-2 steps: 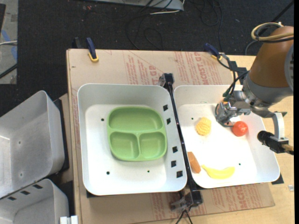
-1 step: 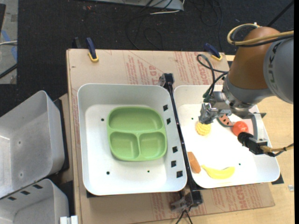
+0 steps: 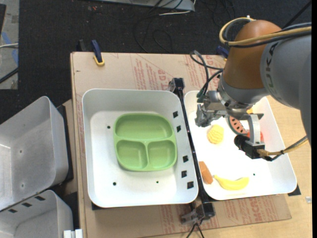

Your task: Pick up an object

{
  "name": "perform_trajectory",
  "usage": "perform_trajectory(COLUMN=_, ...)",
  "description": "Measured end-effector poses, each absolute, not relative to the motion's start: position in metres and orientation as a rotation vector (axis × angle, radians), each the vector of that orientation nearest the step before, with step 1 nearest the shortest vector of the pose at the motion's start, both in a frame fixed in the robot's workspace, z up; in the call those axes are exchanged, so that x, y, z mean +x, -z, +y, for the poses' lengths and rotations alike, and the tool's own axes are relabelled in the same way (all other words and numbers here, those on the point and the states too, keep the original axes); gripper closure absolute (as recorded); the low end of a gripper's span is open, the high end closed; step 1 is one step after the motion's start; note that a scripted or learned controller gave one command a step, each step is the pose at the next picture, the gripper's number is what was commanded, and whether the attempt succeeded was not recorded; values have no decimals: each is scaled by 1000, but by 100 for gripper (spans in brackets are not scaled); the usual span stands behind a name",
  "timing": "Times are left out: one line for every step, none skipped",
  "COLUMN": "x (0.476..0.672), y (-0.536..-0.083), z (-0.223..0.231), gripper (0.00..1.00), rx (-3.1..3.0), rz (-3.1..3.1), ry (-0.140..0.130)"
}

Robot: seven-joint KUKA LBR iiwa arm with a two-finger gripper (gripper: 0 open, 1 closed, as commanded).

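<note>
I see the arm [image 3: 267, 58] over the right bin [image 3: 277, 177], its gripper [image 3: 210, 114] low at that bin's upper left, just above the yellow corn cob [image 3: 215, 134]. I cannot tell the claw's state. A banana [image 3: 232, 183] and carrot [image 3: 205, 172] lie near the front; the green divided plate [image 3: 145, 141] sits in the left bin [image 3: 99, 182].
</note>
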State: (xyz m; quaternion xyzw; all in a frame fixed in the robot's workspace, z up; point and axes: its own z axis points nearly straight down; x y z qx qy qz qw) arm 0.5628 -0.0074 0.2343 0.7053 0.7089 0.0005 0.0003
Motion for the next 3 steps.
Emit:
perform_trajectory(x=571, y=-240, z=38, gripper=100, rx=2213, rz=2229, ry=-2)
perform_trajectory(x=581, y=-228, z=94, gripper=100, rx=2214, rz=2227, ry=-1)
perform_trajectory(x=580, y=-228, z=92, gripper=0, rx=2217, rz=2225, ry=1)
